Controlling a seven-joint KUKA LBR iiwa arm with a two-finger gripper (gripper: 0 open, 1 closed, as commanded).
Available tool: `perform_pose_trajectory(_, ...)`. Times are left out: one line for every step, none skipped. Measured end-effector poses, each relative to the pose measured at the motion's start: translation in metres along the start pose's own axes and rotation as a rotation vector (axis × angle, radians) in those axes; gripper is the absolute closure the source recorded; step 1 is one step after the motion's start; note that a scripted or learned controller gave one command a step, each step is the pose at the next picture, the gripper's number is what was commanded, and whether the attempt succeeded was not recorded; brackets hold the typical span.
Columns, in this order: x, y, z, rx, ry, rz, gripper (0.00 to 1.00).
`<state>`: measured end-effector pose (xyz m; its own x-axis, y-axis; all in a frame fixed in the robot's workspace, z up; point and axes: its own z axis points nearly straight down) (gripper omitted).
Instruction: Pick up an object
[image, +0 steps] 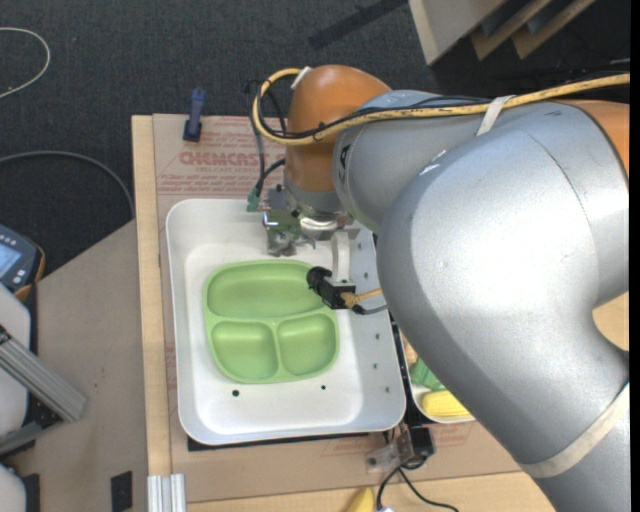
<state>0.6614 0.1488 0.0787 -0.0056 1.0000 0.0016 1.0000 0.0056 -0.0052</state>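
A light green divided plate (268, 320) with three compartments lies in the left white bin (190, 330). My gripper (284, 238) hangs over the far end of that bin, just beyond the plate's far rim, below the orange wrist band. Nothing shows in its grasp. In the right bin, a yellow object (445, 405) and a green object (424, 376) peek out from under the arm at the near end.
The big grey arm covers most of the right bin and the right side of the view. A blue clip (193, 114) sits on the cardboard board (160, 200) at the far left corner. Cables lie along the bench's near edge.
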Motion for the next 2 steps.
perform_pose_trajectory(-0.021,0.004,-0.344,-0.027,0.001,0.005,1.00)
perform_pose_trajectory(-0.014,-0.071,-0.215,0.009,-0.003,0.006,1.00)
